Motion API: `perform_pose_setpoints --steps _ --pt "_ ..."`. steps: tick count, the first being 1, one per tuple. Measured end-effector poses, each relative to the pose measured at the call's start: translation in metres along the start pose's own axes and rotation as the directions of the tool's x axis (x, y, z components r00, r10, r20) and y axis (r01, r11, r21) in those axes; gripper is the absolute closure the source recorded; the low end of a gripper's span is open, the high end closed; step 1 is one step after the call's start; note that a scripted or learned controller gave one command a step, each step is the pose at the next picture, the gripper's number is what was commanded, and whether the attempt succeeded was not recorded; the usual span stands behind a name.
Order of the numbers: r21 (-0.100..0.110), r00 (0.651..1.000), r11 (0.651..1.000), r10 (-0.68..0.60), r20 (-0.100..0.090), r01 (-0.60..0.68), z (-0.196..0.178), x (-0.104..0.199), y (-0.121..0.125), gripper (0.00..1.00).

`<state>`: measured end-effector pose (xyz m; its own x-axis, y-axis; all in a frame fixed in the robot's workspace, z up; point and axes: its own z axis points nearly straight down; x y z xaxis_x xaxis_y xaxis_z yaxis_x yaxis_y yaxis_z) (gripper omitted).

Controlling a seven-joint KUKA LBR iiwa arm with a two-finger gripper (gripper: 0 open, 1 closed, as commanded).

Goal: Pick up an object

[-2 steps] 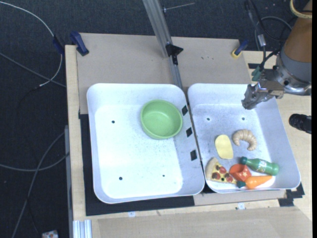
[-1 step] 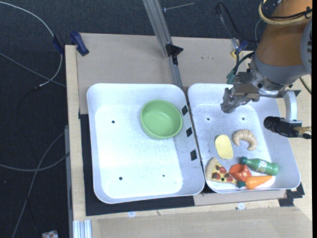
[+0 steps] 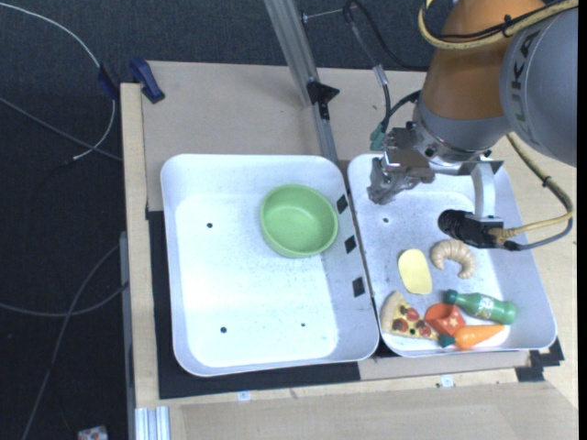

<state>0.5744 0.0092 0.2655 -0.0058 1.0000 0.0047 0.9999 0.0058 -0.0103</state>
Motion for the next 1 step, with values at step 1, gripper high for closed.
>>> perform_pose_setpoints --steps 1 --pt "-0.003 1.000 1.000 0.000 0.001 0.000 0.0122 0.0607 0.0098 1.00"
